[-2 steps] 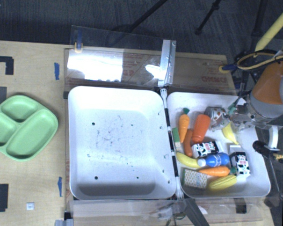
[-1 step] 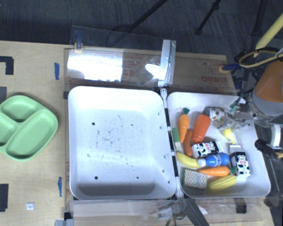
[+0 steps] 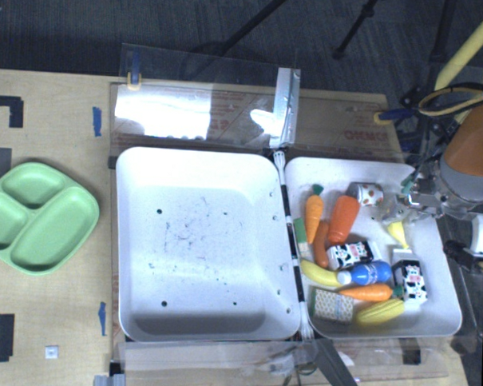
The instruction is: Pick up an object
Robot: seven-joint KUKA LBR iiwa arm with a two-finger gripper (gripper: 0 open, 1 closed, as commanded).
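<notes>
The right bin (image 3: 448,317) holds a heap of toy food. Two orange carrots (image 3: 342,218) lie near its middle beside a cow-patterned carton (image 3: 351,253), a blue bottle (image 3: 367,274) and a yellow banana (image 3: 321,274). Another carrot (image 3: 366,294), a second banana (image 3: 381,312) and a second cow-patterned carton (image 3: 412,280) lie toward the front. A small can (image 3: 369,194) sits at the back. My gripper (image 3: 413,196) hangs over the bin's back right part, just right of the can and above a small yellow piece (image 3: 396,232). No object shows in its grasp.
The left bin (image 3: 199,242) sits beside the right one, with a thin divider between them. A green divided plate (image 3: 37,217) rests on the bench at far left. A clear plastic panel (image 3: 205,107) stands behind the bins. Cables and stands crowd the right edge.
</notes>
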